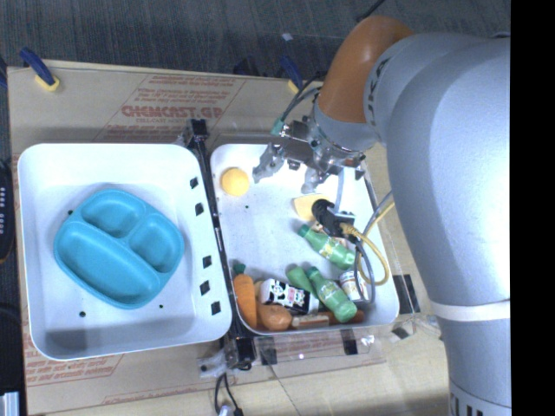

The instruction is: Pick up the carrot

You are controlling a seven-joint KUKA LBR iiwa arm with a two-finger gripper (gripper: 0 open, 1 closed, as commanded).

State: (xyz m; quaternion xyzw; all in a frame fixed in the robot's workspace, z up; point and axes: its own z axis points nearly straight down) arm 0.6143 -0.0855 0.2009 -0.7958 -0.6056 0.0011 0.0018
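The orange carrot (244,298) lies lengthwise against the left wall of the right bin (269,232), near its front corner, with its green end pointing toward the back. My gripper (284,178) hovers over the back part of the same bin, well behind the carrot. Its two fingers (260,170) are spread open with nothing between them. The grey arm with its orange band reaches in from the right and hides the bin's back right corner.
A yellow ball (234,181) sits just left of the gripper. Two green bottles (328,245) (328,295), a black-and-white pack (286,295) and a brown item (276,319) crowd the front right beside the carrot. The left bin holds a blue divided tray (119,245).
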